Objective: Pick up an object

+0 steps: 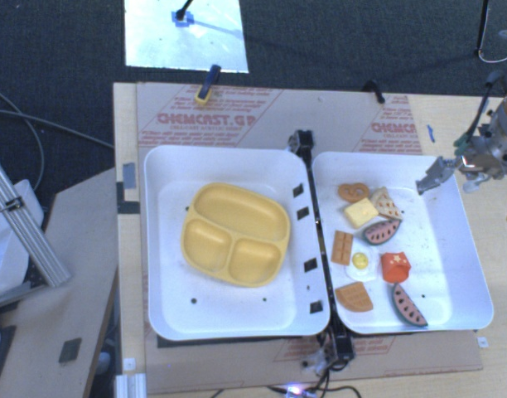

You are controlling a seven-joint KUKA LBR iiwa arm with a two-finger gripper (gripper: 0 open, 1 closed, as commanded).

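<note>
While gripper (pixel 442 172) hovers, toy food (pixel 372 247) lies below-left.

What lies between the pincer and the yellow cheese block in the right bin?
Camera view: only bare white bin floor separates the pincer from the cheese block.

One fixed cam above bench (pixel 262 110), looking down at a slant, far enough to frame both white bins (pixel 229 160) w/ floor round them
</note>
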